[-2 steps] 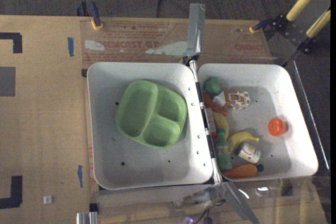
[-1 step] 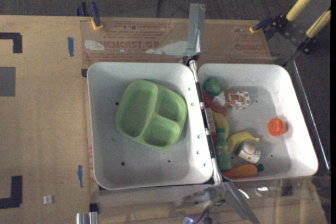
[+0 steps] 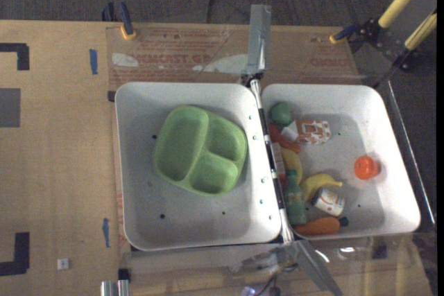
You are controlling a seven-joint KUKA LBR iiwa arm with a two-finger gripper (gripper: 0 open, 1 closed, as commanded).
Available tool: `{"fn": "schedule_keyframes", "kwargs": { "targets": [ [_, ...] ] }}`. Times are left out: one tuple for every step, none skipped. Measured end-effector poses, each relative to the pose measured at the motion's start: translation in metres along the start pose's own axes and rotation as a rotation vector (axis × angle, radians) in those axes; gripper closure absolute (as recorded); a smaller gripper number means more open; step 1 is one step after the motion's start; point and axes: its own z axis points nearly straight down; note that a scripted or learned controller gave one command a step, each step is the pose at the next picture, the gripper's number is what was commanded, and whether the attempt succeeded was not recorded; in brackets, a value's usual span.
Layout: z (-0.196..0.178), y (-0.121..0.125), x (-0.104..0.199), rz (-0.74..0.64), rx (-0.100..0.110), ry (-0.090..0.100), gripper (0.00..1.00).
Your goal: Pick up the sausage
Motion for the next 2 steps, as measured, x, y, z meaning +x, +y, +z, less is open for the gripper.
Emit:
{"fn": "schedule_keyframes", "kwargs": {
  "targets": [
    [0.000, 0.000, 0.000, 0.000, 0.000, 0.000, 0.00],
    [0.066, 0.001, -0.002, 0.006, 0.004, -0.001, 0.00]
  ]
}}
